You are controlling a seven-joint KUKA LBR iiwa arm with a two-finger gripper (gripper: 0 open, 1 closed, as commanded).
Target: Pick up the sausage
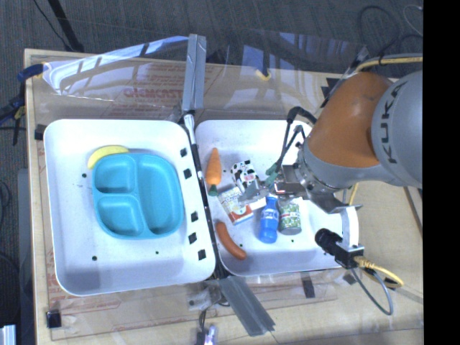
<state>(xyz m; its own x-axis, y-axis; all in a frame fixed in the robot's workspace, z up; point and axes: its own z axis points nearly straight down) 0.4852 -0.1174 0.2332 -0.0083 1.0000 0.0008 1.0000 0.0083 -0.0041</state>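
Observation:
The sausage (229,241) is a reddish-brown curved piece lying near the front left corner of the right bin (330,261), close to the divider. My gripper (253,186) hangs over the middle of that bin, above a small carton (237,205) and beside a black-and-white patterned item (243,169). It is well behind the sausage and not touching it. The arm's orange band (351,124) and grey wrist cover the bin's right part.
An orange carrot (213,165) lies by the divider behind the sausage. A blue bottle (268,221) and a green can (290,218) stand right of the sausage. The left bin (65,257) holds a blue divided plate (138,194) and a yellow item (108,153).

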